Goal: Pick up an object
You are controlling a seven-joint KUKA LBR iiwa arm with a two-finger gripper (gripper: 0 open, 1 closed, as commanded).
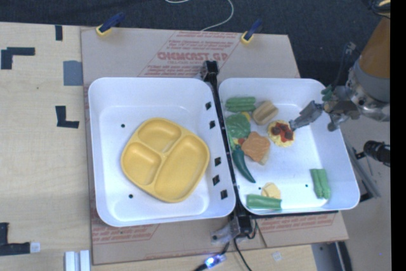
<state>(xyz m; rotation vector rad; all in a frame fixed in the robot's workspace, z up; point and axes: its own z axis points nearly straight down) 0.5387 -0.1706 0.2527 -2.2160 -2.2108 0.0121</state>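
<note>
Evidently not yet lifted: hand (pixel 312 112) hovering open over right bin (pixel 336 155), close above small pizza toy (pixel 281 133); nothing gripped, grasp and lift remaining.

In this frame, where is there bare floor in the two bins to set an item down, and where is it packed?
Left bin: bare floor rings the yellow divided plate, widest along the far wall. Right bin: a free patch lies between the small pizza toy, the green piece by the right wall and the yellow piece. Its left side is crowded with toy food. The tool hangs over the pizza toy.
</note>
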